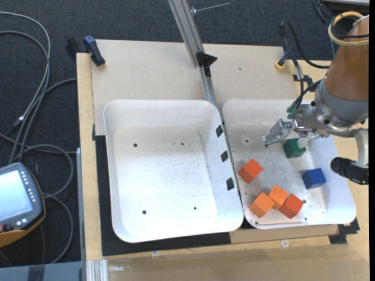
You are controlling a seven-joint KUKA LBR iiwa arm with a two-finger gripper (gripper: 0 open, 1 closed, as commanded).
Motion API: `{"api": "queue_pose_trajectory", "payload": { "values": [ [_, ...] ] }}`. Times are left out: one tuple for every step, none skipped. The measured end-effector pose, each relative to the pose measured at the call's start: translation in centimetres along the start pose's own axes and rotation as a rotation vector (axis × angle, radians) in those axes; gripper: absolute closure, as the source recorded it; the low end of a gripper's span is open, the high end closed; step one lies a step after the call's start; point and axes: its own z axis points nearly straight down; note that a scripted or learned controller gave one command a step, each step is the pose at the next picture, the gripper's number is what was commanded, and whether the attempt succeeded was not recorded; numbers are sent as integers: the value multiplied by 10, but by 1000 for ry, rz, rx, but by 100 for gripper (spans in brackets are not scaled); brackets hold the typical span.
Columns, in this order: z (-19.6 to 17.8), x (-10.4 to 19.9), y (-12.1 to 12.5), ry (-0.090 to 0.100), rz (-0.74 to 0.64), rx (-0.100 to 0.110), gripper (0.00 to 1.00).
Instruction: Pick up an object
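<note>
Camera view: gripper [285, 134] over right bin [234, 119], fingers' state unclear, just above green block [293, 150]; blue block [314, 178], orange blocks [275, 195] nearby.

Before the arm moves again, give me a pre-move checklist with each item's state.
1. Hand over the right bin: ok.
2. Green block lies just beneath the hand: ok.
3. Green block between the fingers: cannot tell.
4. Blue block apart from the green one: ok.
5. Lone orange block free on all sides: ok.
6. Other three orange blocks separated for a clean grasp: not ok, they touch.
</note>
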Motion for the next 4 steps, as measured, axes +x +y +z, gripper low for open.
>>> {"api": "queue_pose_trajectory", "payload": {
  "values": [
    [108, -8, -4, 2, 2, 12, 0],
    [152, -7, 8, 0, -1, -5, 0],
    [160, 3, -10, 2, 1, -17, 0],
    [160, -53, 35, -6, 2, -19, 0]
  ]
}}
